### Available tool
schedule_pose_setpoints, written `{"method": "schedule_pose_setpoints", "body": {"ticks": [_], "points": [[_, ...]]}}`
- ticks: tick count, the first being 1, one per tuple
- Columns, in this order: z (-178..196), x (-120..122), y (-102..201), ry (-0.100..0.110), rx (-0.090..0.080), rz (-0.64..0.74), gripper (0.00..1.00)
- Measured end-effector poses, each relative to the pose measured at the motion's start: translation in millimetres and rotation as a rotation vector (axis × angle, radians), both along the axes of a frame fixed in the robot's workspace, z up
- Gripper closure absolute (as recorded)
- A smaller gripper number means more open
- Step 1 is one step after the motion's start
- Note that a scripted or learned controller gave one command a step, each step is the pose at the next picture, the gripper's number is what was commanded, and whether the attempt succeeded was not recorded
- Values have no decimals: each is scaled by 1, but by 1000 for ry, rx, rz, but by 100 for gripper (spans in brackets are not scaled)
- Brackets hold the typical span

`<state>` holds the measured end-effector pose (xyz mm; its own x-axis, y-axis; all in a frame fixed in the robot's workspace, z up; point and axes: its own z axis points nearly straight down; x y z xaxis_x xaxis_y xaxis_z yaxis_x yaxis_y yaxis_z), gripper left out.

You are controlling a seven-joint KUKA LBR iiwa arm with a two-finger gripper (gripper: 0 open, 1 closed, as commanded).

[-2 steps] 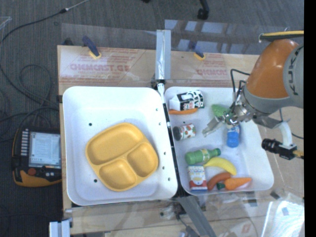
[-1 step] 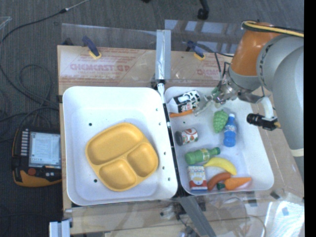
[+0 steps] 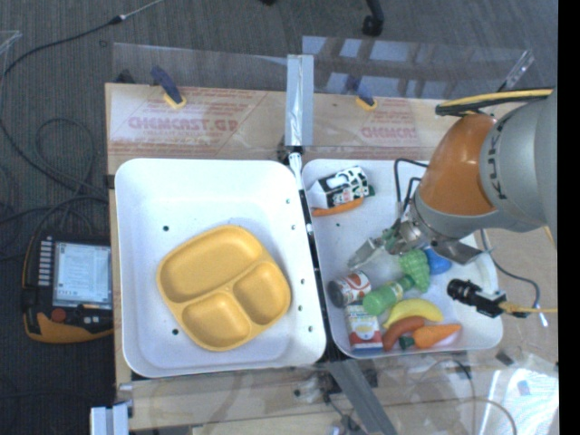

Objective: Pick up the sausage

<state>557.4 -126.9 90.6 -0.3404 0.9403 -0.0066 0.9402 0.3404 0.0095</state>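
Observation:
The sausage [image 3: 398, 333] is a short red-brown piece lying near the front edge of the right bin [image 3: 317, 243]. It is wedged between a yellow banana [image 3: 413, 313] above it, an orange carrot [image 3: 437, 335] to its right and a small carton [image 3: 362, 326] to its left. My gripper [image 3: 370, 251] hangs over the middle of the right bin, pointing toward the lower left, just above a can [image 3: 349, 288] and a green bottle [image 3: 395, 291]. It is well behind the sausage and not touching it. Nothing shows as held.
A yellow three-part tray [image 3: 225, 285] lies in the left bin [image 3: 145, 207]. At the back of the right bin lie a cow-patterned toy [image 3: 343, 187] and a second carrot [image 3: 337, 207]. A green toy [image 3: 416, 264] and a blue toy [image 3: 438, 263] sit under the wrist.

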Motion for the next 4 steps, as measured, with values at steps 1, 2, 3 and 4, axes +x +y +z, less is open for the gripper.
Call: {"method": "schedule_pose_setpoints", "body": {"ticks": [1,2,3,4], "points": [[0,111,-19,18,1,236,0],[11,113,-21,9,-7,237,100],[10,111,-19,17,-3,238,0],[-1,98,11,1,-6,289,0]]}}
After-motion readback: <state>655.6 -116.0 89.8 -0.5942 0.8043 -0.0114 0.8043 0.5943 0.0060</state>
